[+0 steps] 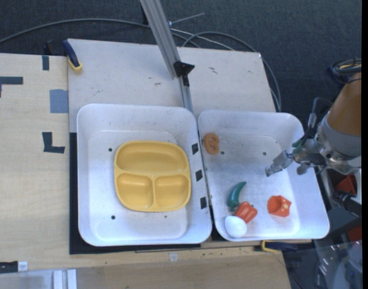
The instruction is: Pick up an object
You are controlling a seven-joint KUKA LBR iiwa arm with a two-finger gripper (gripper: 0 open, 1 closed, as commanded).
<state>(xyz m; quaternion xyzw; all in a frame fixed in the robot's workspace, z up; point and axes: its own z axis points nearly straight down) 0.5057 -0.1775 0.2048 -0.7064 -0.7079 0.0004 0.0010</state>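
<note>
The right bin (256,120) holds several small objects. A brown round piece (211,142) lies near its left wall. A green curved piece (237,192), a red piece (246,211) and a white egg shape (235,226) cluster at the front. An orange-red piece (279,205) sits alone to their right. My gripper (286,168) hangs over the right side of this bin, above and slightly behind the orange-red piece. It looks open, with nothing between its fingers.
The left bin (88,161) holds a yellow divided plate (153,175). A grey pole (166,32) slants down to the bins' shared back edge. Cables run along the dark floor behind the bench.
</note>
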